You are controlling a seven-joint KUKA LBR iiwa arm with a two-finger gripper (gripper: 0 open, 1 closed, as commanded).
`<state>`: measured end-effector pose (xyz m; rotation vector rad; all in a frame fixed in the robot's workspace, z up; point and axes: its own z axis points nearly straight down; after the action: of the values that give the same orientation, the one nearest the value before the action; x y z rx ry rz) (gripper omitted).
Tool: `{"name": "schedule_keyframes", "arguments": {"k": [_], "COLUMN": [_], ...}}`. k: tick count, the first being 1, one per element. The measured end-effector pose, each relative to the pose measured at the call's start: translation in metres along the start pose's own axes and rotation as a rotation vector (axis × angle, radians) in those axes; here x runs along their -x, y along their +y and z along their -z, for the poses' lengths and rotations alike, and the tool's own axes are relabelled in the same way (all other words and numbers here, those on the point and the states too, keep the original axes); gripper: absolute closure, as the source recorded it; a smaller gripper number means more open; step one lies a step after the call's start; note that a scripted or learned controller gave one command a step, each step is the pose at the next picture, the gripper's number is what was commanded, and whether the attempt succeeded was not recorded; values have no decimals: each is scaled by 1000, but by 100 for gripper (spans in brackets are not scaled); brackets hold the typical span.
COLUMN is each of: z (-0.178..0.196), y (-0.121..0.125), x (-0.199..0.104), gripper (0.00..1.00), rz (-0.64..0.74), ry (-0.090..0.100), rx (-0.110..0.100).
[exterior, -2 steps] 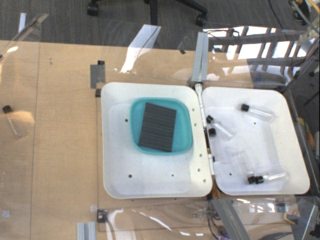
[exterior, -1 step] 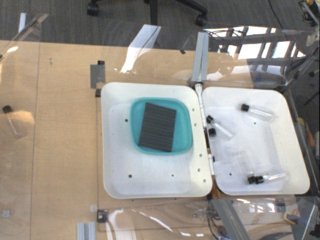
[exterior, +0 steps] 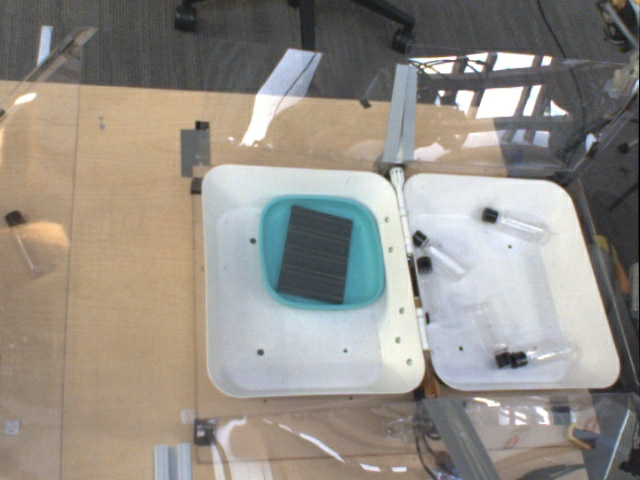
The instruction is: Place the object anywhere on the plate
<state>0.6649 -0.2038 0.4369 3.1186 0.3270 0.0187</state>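
The dark ribbed block (exterior: 317, 255) lies flat on the teal plate (exterior: 372, 268); placement looks finished. End effector state cannot be told.

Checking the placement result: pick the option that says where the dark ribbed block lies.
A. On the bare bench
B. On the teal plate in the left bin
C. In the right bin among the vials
B: the dark ribbed block lies flat on the teal plate, in the left bin.
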Motion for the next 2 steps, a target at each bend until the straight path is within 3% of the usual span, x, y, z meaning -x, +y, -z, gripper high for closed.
{"name": "schedule_keyframes", "arguments": {"k": [2], "z": [0], "y": [0], "x": [1], "gripper": [0], "rz": [0], "ry": [-1], "rx": [0]}}
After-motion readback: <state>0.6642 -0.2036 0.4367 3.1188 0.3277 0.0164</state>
